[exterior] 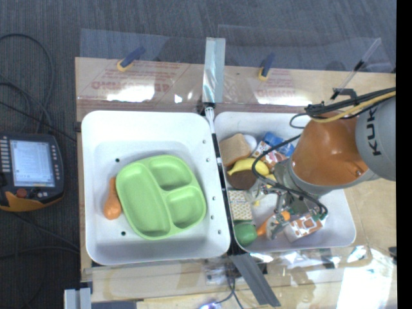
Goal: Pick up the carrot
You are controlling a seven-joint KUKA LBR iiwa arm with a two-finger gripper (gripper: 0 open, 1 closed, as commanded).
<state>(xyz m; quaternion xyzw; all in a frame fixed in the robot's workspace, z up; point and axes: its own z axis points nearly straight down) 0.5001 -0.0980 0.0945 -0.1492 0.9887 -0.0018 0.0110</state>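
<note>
Camera view looks down on the worktop [129,76] with its two white bins set side by side, a low wall between them. The left bin [103,134] holds a green divided plate [161,195], tilted a little, and tucked against the plate's nine o'clock edge lies the carrot [113,201] — an orange stub, lying roughly twelve-to-six, squeezed between the plate and the bin's left wall. That spot looks awkward by my reckoning: a tight lane for anything reaching down.

The arm comes in from three o'clock and hangs over the right bin [344,227], its orange band [328,153] above a jumble — a banana [241,166], a brown piece beside it, a green ball [244,232] at the bin's seven o'clock corner, a small printed box [302,226] and some blue packets. The pincer [281,221] sits low in that clutter, and whether it is spread or pressed together I cannot tell — wires and orange bits crowd it.

So the carrot lies well apart from the pincer, at about nine o'clock from it, across the dividing wall and past the plate. The task looks not yet begun in earnest.
</note>
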